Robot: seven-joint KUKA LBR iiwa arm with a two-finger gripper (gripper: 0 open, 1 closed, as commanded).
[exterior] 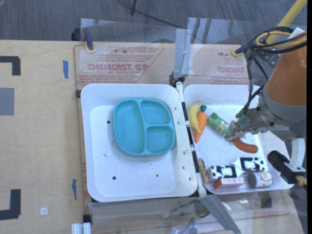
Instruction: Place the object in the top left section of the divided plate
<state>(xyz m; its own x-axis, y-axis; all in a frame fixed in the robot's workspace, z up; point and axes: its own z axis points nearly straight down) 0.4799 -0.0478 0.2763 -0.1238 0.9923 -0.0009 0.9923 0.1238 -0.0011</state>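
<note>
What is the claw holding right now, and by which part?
Cannot be told. The claw sits low in the right bin, between the green object and the red sausage, with nothing visibly gripped.

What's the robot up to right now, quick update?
Gripper low in right bin, beside green bottle and sausage. Blue plate in left bin, waiting.

You see the divided plate [144, 126] in the left bin [95, 145], while in the right bin [214, 145] the carrot [200, 124] lies left of the gripper [233, 133], cartons [225, 174] nearer you.
</note>
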